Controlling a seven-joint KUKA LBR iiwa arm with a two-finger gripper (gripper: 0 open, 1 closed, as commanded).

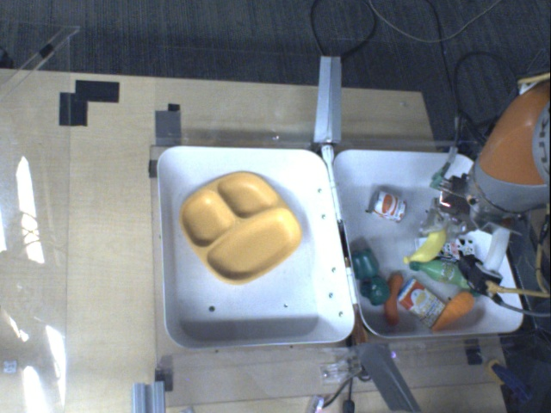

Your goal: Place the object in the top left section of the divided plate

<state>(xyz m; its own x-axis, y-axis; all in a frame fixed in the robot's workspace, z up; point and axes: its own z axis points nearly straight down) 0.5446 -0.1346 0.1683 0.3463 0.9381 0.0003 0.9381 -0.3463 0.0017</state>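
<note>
Camera view: looks down on a wooden bench (103, 231) with two white bins side by side.
Near things: a small juice carton (417, 301) lies next to an orange carrot (456, 308) at the front of the right bin (379, 175).
Red thing: a thin red-orange toy (393, 297) lies just left of the carton.
Teal thing: a blue-green toy (368, 274) sits by the left wall of that bin.
Green thing: a pale green bottle (443, 271) lies on its side, just behind the carton.
Banana: a yellow banana (429, 248) lies just behind the green bottle, close to the arm's tip.
Can: a small white and red can (388, 205) lies on its side, further back in the bin.
Gripper: the gripper (461, 205) is low over the right side of the right bin, above the pile of toys. I cannot tell what it is doing with its tip.
Arm: the grey arm with the orange band (516, 149) comes in from the right.
Divided plate: the yellow divided plate (241, 224) sits in the middle of the left bin (250, 321), turned at a slant, well apart from the toys.
Far things: black cables (344, 15) lie on the dark floor behind the bench.
</note>
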